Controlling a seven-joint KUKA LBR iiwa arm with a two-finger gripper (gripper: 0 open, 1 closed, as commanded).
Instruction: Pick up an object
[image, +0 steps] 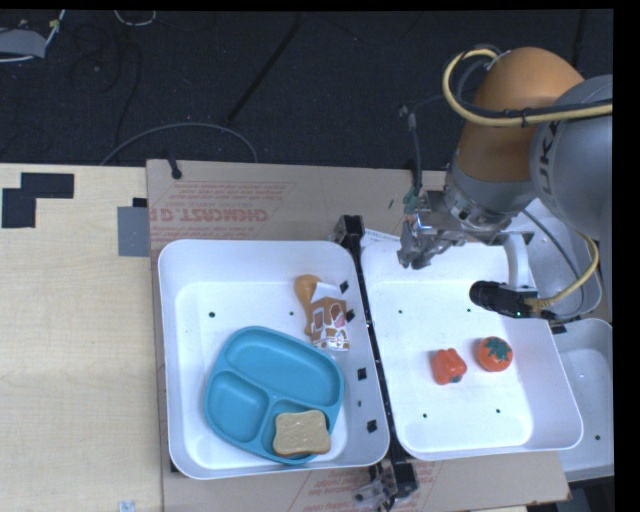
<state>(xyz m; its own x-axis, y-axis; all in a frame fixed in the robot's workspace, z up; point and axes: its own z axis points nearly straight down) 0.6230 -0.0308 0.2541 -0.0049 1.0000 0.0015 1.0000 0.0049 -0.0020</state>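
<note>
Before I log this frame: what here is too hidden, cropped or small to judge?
- Tool, camera view: too small and blurred to read against the right bin rim.
- Small printed packet in the left bin: label too small to read.
- Arm: cut off by the right edge.
- Blue tray: corner compartment floor hidden under the bread slice.

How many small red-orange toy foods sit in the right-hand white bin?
2. A red toy pepper lies near the right white bin's middle; an orange-red toy tomato sits just right of it, apart. None seems hidden.

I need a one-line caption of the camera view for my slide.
KUKA arm's gripper above the right bin's far edge; two small toys lie there, blue tray in the left bin.
</note>
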